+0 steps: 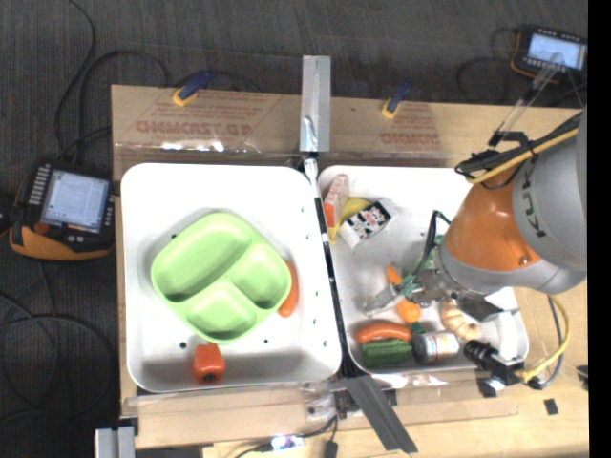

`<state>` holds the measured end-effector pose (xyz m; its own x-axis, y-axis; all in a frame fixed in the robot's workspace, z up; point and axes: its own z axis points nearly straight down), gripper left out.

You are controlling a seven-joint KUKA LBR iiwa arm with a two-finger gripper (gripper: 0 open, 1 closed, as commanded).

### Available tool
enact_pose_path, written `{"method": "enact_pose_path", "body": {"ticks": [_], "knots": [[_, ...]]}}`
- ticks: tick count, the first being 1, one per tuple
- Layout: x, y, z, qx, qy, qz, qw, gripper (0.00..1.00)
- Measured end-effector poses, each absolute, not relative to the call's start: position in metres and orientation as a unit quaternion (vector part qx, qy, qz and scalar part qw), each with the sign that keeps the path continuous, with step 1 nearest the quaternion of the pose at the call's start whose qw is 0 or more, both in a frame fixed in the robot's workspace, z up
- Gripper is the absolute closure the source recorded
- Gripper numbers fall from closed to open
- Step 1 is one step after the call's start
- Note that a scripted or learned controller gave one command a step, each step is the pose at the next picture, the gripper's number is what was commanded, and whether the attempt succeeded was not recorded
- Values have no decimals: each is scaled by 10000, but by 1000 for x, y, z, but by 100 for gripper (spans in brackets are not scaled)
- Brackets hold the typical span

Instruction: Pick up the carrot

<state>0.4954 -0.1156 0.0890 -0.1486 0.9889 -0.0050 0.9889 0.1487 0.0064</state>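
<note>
You are seeing the gripper (412, 292) working low in the right bin (420, 181), crowding small orange pieces. Jaw state: you cannot tell. Risk: it is nudging the carrot (393, 276) aside, or catching the neighbouring bottle (437, 344).

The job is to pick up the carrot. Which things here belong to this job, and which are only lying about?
For the job:
carrot, likely the small orange piece in the right bin
gripper, beside it

Lying about:
green plate
bottle
cucumber
black-and-white box
orange block
</note>
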Motion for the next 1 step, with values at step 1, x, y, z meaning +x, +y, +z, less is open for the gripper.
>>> {"method": "enact_pose_path", "body": {"ticks": [1], "knots": [[497, -114, 99, 6522, 7580, 29, 45, 100]]}}
